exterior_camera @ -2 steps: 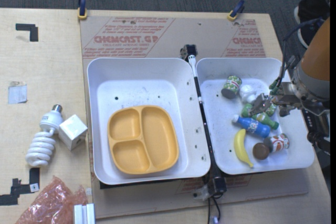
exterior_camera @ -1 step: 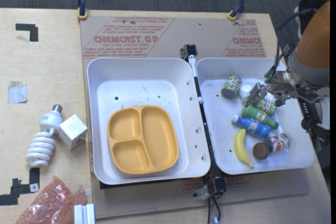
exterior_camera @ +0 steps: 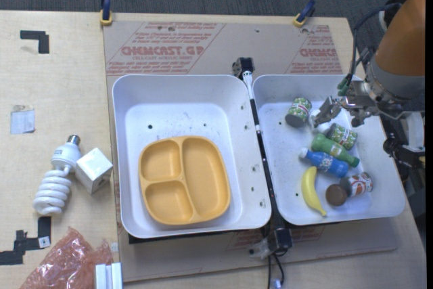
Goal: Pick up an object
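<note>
- The two-finger metal gripper (exterior_camera: 342,112) hangs over the right white plastic bin (exterior_camera: 284,203) with its fingers spread and nothing between them, seemingly poised to descend.
- Just below it lies a small green-labelled can (exterior_camera: 344,136), beside a green bottle (exterior_camera: 333,149) and a blue bottle (exterior_camera: 323,162).
- Left sits another green tin (exterior_camera: 298,112); a yellow banana (exterior_camera: 310,191) lies nearer the front.

Arm in from the right, orange band (exterior_camera: 404,30) up high, grey wrist below it. Gripper (exterior_camera: 344,112) low, angled left; 2 fingers (exterior_camera: 327,110) look spread, nothing visible between them.
</note>
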### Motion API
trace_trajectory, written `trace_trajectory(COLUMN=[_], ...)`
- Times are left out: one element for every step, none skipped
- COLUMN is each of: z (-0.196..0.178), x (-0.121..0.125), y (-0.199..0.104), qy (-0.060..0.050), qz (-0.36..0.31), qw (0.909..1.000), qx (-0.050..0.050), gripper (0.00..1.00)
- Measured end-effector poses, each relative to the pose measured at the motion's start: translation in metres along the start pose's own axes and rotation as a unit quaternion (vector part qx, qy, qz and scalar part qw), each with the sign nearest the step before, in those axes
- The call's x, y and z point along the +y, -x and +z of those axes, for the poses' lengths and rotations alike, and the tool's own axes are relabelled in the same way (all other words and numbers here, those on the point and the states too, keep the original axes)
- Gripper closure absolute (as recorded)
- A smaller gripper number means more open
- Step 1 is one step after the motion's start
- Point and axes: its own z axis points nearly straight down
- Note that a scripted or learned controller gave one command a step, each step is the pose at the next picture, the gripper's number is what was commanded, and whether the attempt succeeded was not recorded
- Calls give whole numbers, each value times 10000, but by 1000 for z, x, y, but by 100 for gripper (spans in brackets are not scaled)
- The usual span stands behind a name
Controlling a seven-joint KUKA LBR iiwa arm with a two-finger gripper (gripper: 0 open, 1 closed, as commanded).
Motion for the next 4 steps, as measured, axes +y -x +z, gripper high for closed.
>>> trace_trajectory(z=[32, 88, 77, 77], x=[19, 26, 26, 26], y=[13, 33, 34, 34], qy=[-3, 33, 39, 39], qz=[3, 1, 7, 9], qw=[10000, 10000, 10000, 10000], qx=[-1, -9, -27, -28], gripper=[0, 0, 100, 0])
